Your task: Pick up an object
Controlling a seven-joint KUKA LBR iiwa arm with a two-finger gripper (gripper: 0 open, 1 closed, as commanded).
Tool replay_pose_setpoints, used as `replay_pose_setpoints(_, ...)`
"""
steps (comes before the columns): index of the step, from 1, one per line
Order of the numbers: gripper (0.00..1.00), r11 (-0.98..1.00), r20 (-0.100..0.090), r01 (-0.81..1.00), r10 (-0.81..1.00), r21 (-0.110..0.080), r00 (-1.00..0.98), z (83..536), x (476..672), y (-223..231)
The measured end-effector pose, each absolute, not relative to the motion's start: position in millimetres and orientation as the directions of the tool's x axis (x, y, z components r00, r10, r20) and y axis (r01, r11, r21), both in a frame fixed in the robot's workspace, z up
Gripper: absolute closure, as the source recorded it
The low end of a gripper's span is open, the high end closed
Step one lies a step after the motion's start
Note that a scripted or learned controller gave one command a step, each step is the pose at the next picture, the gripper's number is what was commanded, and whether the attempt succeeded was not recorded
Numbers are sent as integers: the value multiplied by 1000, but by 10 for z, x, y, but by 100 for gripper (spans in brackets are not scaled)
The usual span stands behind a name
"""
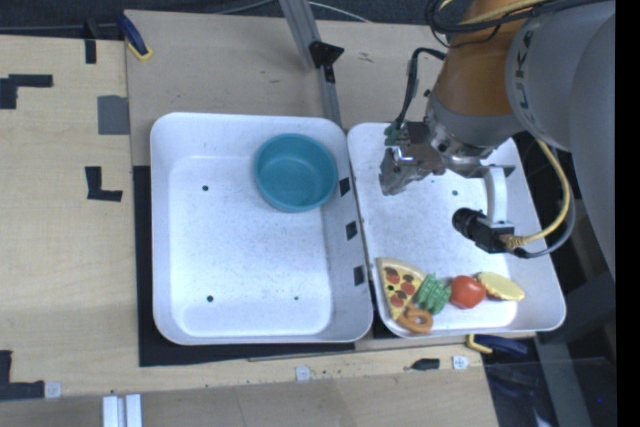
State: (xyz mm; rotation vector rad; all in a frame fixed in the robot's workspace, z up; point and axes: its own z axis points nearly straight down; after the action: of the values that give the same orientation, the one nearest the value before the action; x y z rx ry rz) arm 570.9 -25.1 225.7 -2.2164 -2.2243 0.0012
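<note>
The grey arm (560, 85) reaches in from the right, its orange band above the wrist, with the gripper (398, 177) poised over the right bin's (540, 310) far half.

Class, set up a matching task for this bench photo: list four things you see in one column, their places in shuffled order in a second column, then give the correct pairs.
Things:
1. blue bowl
2. toy pizza slice
3. toy tomato
4. gripper

Places:
A. front edge of the right bin, at the left end of the food row
B. over the back part of the right bin
C. back of the left bin
D. front edge of the right bin, between green and yellow toys

Pairs: 1-C, 2-A, 3-D, 4-B
</note>
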Motion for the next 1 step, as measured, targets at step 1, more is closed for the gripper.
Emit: replay_pose_setpoints(1,100,4,0,1000,1000,-1,-4,2178,5801,225)
